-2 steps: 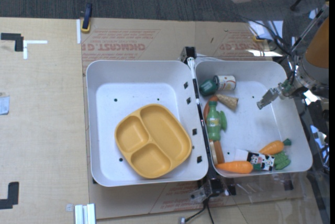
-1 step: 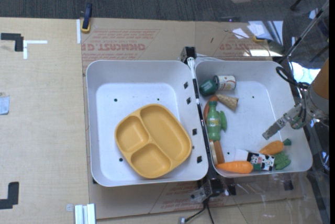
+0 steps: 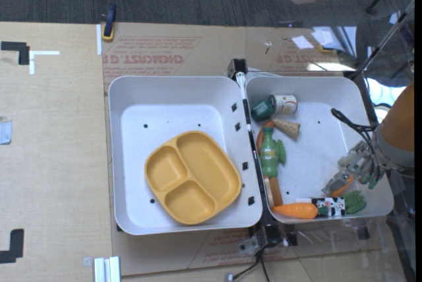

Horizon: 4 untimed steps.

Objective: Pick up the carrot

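Note:
The carrot (image 3: 295, 211) is orange and lies flat along the front wall of the right bin (image 3: 316, 93), near its front left. My gripper (image 3: 347, 175) hangs low over the right side of that bin, to the right of the carrot and a little behind it, clearly apart from it. A small orange patch shows just under the gripper; I cannot tell what it is. The orange-banded wrist (image 3: 400, 126) rises behind the gripper at the view's right edge.
A black-and-white packet (image 3: 328, 206) and a green leafy item (image 3: 355, 202) lie right of the carrot. A green bottle (image 3: 270, 153), a brown stick (image 3: 274, 192), a beige cone (image 3: 287, 127) and a green-capped can (image 3: 275, 105) sit along the bin's left side. A yellow divided plate (image 3: 192, 176) lies in the left bin (image 3: 171, 93).

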Available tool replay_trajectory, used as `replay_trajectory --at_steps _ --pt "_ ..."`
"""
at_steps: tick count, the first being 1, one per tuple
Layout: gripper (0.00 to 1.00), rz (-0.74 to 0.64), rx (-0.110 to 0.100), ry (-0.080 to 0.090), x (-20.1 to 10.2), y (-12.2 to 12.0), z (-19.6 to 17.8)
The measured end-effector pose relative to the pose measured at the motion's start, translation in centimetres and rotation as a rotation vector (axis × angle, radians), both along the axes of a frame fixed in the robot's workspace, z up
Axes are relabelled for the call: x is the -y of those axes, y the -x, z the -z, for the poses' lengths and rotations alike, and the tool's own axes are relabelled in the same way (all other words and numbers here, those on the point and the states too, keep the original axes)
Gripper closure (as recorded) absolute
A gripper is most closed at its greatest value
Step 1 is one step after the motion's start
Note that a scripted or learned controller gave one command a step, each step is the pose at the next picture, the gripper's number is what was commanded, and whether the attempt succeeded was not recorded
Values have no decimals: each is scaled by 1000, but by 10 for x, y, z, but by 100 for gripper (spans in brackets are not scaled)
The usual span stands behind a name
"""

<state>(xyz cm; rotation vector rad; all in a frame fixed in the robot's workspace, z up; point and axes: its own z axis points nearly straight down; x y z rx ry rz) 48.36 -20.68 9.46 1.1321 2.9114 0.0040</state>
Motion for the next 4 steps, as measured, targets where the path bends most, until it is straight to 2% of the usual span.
replay_trajectory --at_steps 1,2,3,4 --pt "100 6 4 1 1 -2 -10" --pt "100 358 -18 -8 -74 5 -3" --pt "0 359 -18 -8 -74 5 -3" --pt "0 181 -10 -2 0 3 -7"
